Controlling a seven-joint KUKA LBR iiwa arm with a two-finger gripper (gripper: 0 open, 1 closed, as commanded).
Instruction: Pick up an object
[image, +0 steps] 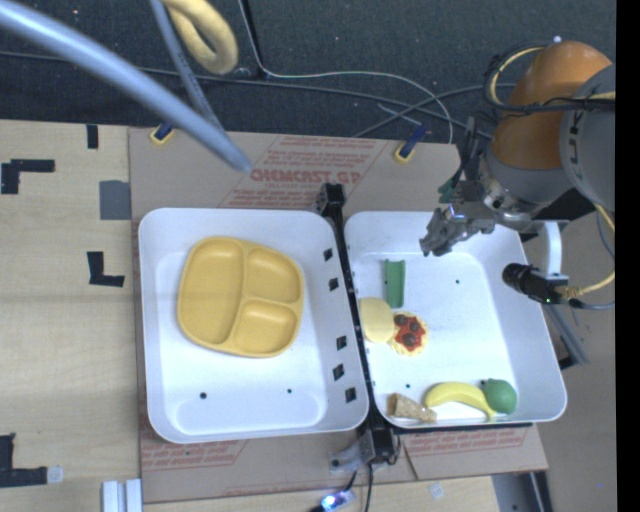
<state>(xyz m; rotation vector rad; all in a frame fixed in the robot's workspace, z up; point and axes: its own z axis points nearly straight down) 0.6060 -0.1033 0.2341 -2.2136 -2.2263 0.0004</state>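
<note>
Hovering above the right bin (520, 330), the gripper (437, 243), grip state unclear; below it one green block (394, 282), one banana (458, 398).

This is a robot lab or test cell, not a home or kitchen. A grey arm (560, 130) with an orange band reaches in from the right over a wooden bench (60, 330). Two shallow white bins (160, 300) sit side by side on a sheet of printed cardboard (300, 170), joined by black clips down the middle. Loose cables (400, 100) trail across the dark floor behind. Black tape marks (100, 268) dot the bench. The contents are toys for practice: a yellow divided plate (240, 296), a plastic banana (458, 397), and other play food (392, 325).
</note>
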